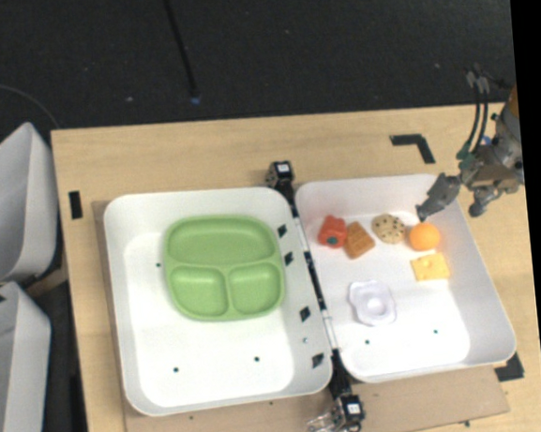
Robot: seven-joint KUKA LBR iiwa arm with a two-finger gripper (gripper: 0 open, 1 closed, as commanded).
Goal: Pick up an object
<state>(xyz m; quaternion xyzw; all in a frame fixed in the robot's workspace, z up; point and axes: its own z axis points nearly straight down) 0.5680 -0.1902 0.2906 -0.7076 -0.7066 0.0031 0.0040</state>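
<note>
Hovering at right bin's (488, 332) 2 o'clock rim, gripper (457, 199) splayed wide, nothing held — poised beside orange (425, 235), prob. next pick.

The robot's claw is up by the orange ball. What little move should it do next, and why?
Probably dip down and a bit toward the orange ball. The gripper sits at the right bin's top right rim, beside the ball, with nothing seen between its fingers. The ball is the closest thing, with the cookie and cheese wedge close by, so it should aim with care.
</note>
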